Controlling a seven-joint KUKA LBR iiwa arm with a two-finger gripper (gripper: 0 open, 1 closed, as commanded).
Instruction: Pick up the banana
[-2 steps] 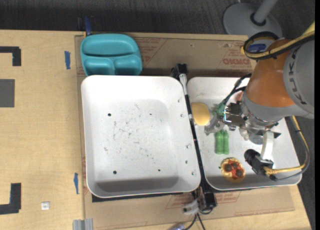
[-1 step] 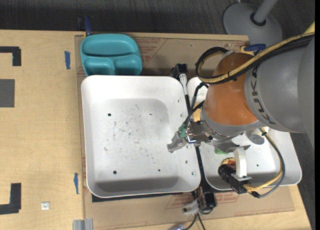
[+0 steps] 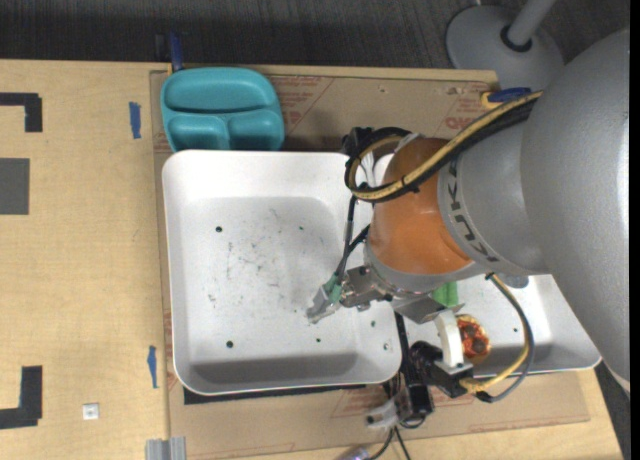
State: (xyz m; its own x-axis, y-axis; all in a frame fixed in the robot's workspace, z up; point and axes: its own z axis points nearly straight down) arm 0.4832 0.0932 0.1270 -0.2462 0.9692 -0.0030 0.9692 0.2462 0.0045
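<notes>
Brown cardboard-coloured bench top [image 3: 80,278] spreads under two shallow white bins, with dark carpet beyond its far edge. Grey and bulky, the arm [image 3: 570,158] comes in from the right, its orange band [image 3: 415,213] hanging over the seam between the bins. Below that band the gripper [image 3: 328,300] points down and leftward into the left bin [image 3: 250,248], its tip close above the bin floor near the right-hand wall. Whether it is open or closed cannot be told, and nothing is seen held in it.

Left of the gripper the bin floor shows scuff marks and a few small dark holes. Beyond the gripper, past the far rim of the left bin, a teal divided tray [image 3: 222,108] sits touching that rim. Behind the gripper, to its right, the right bin [image 3: 565,343] is largely hidden by the arm and its yellow-and-black cables [image 3: 400,173]. A green scrap [image 3: 447,296] and a red-and-orange object [image 3: 472,338] peek out there. No banana can be made out; the arm covers much of the right bin.
</notes>
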